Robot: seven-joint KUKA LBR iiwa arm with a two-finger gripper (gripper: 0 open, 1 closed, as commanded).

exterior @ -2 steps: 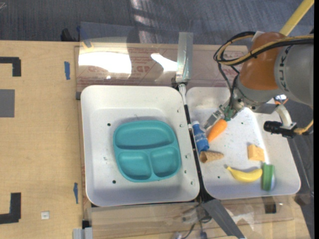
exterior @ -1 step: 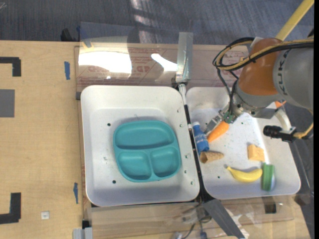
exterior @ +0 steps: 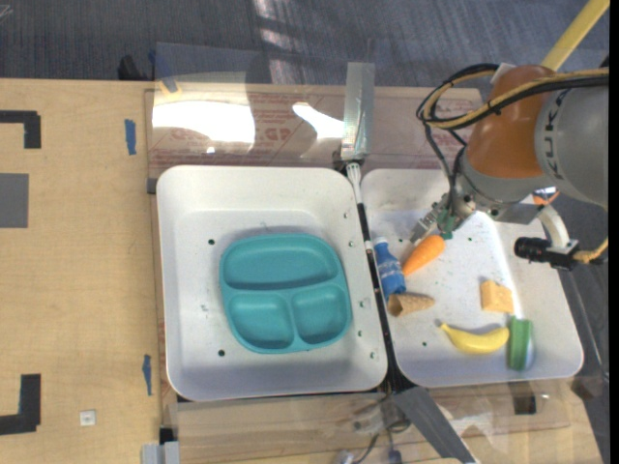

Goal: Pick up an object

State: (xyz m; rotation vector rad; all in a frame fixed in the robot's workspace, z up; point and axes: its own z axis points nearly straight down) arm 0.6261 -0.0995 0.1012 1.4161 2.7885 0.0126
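Gripper [exterior: 440, 222] fingers are hanging low over the upper middle of the right bin [exterior: 556, 361], just above the top end of an orange toy carrot [exterior: 424, 253]; the fingertips are too small and shadowed to tell whether they are spread or closed, and nothing is visibly sitting between them. Nearest the camera, along the front of the right bin, a yellow banana [exterior: 474, 337] is lying on its side, with a green cylindrical piece [exterior: 520, 343] touching its right end. Just behind them, a tan wedge-shaped piece [exterior: 497, 297] is resting to the right, and a light brown cone [exterior: 411, 304] is lying near the bin's left wall. A blue bottle-like object [exterior: 389, 267] is lying along that left wall, just beside the carrot, which is slanting up toward the gripper. In the left bin [exterior: 184, 259], a teal divided plate [exterior: 284, 292] with three compartments is sitting in the middle. Behind the gripper, the grey arm [exterior: 580, 143] with its orange band [exterior: 508, 133] is reaching in from the right, with black and yellow cables looping above it.
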